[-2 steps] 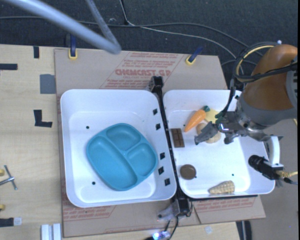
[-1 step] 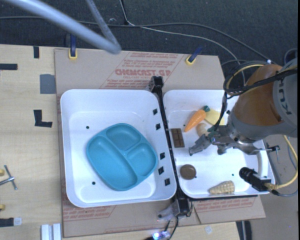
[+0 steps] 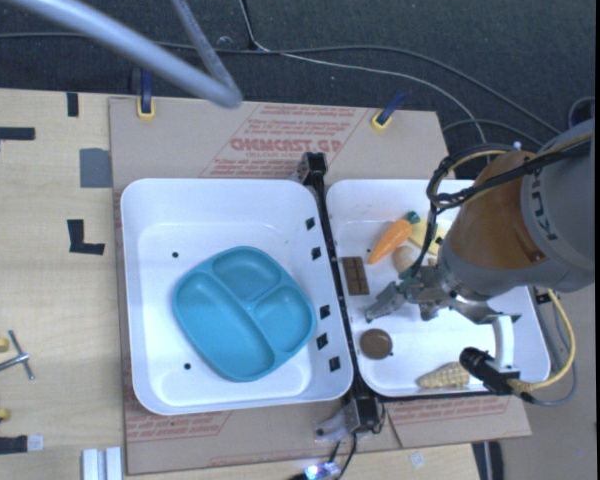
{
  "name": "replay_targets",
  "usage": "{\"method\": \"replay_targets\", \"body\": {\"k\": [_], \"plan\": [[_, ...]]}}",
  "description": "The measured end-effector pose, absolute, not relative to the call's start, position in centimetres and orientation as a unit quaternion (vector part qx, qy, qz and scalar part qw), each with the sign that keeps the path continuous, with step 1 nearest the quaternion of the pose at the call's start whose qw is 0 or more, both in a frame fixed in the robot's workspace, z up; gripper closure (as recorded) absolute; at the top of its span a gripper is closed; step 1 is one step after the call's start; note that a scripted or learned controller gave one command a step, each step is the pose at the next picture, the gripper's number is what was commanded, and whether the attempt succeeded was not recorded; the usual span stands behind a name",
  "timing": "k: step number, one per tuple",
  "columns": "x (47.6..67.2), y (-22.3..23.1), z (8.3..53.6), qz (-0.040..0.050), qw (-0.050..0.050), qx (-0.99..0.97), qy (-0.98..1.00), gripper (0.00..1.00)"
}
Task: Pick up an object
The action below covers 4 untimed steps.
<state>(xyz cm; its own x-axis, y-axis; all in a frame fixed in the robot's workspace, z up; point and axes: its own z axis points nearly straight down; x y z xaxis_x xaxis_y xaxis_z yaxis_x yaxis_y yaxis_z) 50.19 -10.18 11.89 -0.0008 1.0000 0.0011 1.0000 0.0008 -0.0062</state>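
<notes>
Camera view, taken from the left side across: I see the left bin (image 3: 140, 268) carrying a blue divided plate (image 3: 242, 310), which lies flat near the bin's middle, tilted a little toward five o'clock. Nothing of interest for picking sits on it, so I judge the plate is simply parked there, out of the arm's way.

Past the dividing rail comes the right bin (image 3: 380, 193), where all the small things lie. A brown rectangular block (image 3: 354, 276) rests against the left wall at about nine o'clock from the bin's centre. A round brown piece (image 3: 376, 343) sits at seven o'clock, apart from the block. An orange carrot (image 3: 391, 241) with a green tip lies at eleven o'clock, slanted. A pale, ridged cone-like thing (image 3: 442, 376) lies near the front wall at five o'clock (I cannot tell what it is meant to be).

The gripper (image 3: 385, 305) hangs low over the bin, between the block and the round piece, its tip aimed toward eight o'clock. Whether it is spread or clenched I cannot tell at this slant, and I see nothing between it. My guess is that the arm (image 3: 510, 228) leans in from three o'clock to go for the round piece, the nearest target, though the block is just as close.
</notes>
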Motion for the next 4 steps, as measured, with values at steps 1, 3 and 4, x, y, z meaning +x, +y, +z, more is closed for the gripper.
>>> {"method": "replay_targets", "body": {"k": [1, 3, 4], "plan": [[50.2, -10.1, 13.1, 0.0011, 0.002, -0.706, -0.708, 1.0], [50.2, -10.8, 24.4, -0.0014, -0.003, -0.706, -0.708, 1.0], [50.3, -10.8, 28.8, -0.0008, -0.002, -0.707, -0.708, 1.0]]}}
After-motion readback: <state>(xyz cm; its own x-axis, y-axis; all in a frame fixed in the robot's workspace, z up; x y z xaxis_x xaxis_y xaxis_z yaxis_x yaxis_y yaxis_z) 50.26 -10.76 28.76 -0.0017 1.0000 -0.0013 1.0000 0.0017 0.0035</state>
